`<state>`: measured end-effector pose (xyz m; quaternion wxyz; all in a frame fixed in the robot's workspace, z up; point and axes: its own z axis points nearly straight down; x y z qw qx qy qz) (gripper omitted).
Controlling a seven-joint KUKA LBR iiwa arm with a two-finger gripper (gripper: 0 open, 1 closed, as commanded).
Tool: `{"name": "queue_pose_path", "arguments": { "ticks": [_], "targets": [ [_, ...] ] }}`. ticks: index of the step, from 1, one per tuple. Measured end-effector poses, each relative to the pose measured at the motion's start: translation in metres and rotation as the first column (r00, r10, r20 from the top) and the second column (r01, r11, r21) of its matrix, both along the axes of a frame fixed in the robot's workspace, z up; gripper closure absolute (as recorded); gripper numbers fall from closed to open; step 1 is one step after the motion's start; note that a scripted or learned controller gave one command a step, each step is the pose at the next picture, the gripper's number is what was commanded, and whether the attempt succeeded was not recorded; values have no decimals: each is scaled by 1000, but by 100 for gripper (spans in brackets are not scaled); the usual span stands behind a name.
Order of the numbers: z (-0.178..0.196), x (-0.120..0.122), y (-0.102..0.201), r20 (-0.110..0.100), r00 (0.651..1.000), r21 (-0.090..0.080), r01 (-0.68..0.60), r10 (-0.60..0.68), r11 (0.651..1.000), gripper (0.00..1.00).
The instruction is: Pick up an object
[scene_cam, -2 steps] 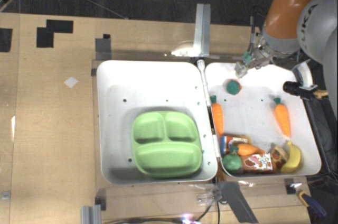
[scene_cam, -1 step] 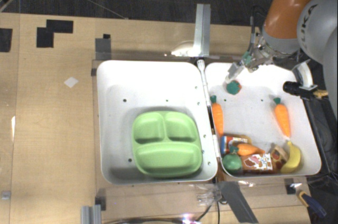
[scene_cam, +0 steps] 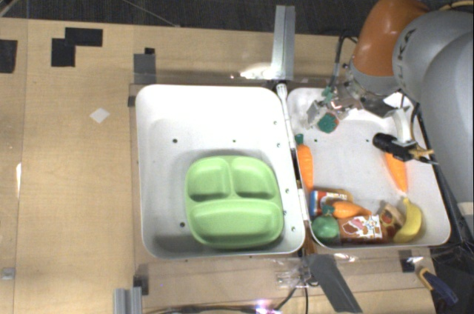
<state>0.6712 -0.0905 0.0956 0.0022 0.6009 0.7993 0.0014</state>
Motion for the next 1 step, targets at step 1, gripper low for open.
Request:
{"name": "queue_pose_path", "arguments": {
  "ticks": [1],
  "targets": [
    [89, 0, 14, 0, 978, -1, -211, 211, 978, 0]
  ]
}}
